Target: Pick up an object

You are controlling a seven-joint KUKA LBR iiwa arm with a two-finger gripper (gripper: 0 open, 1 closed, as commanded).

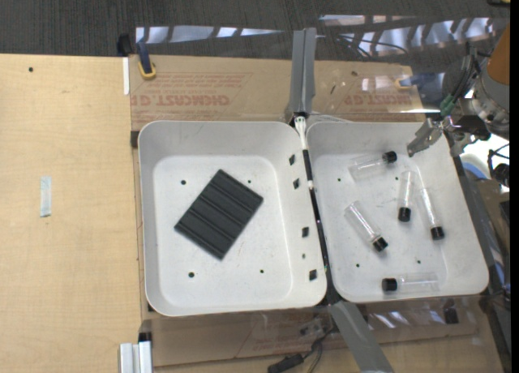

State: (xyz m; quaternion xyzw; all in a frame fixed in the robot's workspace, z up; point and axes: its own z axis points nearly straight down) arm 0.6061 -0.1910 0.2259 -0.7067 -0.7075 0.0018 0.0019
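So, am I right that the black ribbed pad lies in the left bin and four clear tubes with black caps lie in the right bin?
Not quite: the count of tubes is wrong. The camera view shows five clear tubes with black caps in the right bin, not four. The rest stands: the black ribbed pad lies in the left bin.

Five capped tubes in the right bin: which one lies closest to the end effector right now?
The tube at the top of the right bin, its black cap toward the end effector at the bin's upper right rim. The other four lie lower in the bin.
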